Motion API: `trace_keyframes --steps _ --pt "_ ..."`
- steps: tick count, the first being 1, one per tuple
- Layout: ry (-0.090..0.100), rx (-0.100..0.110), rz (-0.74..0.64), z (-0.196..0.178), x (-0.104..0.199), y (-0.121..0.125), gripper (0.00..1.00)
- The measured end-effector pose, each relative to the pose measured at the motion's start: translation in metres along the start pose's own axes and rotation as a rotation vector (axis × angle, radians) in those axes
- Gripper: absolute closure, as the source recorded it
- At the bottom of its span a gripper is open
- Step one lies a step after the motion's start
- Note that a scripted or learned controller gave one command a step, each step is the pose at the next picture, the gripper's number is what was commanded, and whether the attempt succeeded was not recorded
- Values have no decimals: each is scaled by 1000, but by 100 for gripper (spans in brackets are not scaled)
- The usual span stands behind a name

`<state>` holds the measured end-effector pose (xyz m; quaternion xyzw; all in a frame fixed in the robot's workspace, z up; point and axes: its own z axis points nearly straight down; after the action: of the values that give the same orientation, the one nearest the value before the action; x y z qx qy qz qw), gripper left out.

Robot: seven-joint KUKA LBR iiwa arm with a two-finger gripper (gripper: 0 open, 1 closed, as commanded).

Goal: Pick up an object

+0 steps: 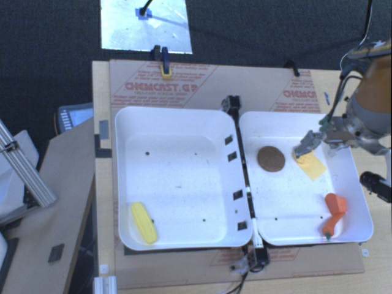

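Three objects in the right bin [355,182]: yellow wedge [312,165] near the far right, just under the claw [304,147]; brown disc [271,158] just left of the wedge, flat on the bin floor and apart from it; orange carrot-shaped piece [332,214] against the near right corner, well apart from both. One more object — yellow corn cob [143,222] — in the near left corner of the left bin [177,118], well apart from the arm.

Likely target: the yellow wedge, being nearest the claw. Claw tip low over the wedge's far left corner, overlapping its edge as seen from above; contact or clearance not determinable at this slant. Finger state not determinable either — open or shut cannot be told from this view. Nothing seen between the fingers; no object lifted.

Step in hand, by judgement: approach or descent onto the wedge, grasp not yet confirmed.

Requirements for the next move:
- Centre over the wedge body rather than its corner; present position appears offset toward the far left edge.
- Straddle the wedge across its narrower dimension, then close.
- Lift vertically, clear of the bin wall at right.

Risks, by judgement: thin flat wedge likely to slide on the smooth bin floor under a glancing touch; off-centre closure likely to pinch only the corner and drop it. Brown disc near enough to be nudged on a leftward correction.

Both bins side by side on the desk [184,81], arm entering from the right.
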<state>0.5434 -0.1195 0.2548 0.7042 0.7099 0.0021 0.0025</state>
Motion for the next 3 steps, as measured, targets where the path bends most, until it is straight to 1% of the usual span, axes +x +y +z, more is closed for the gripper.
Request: trace_keyframes --steps 1,2,3 --pt "0 5 1 85 -3 53 0" --pt "-2 0 5 158 -32 41 0" --pt "-1 1 5 150 -31 41 100"
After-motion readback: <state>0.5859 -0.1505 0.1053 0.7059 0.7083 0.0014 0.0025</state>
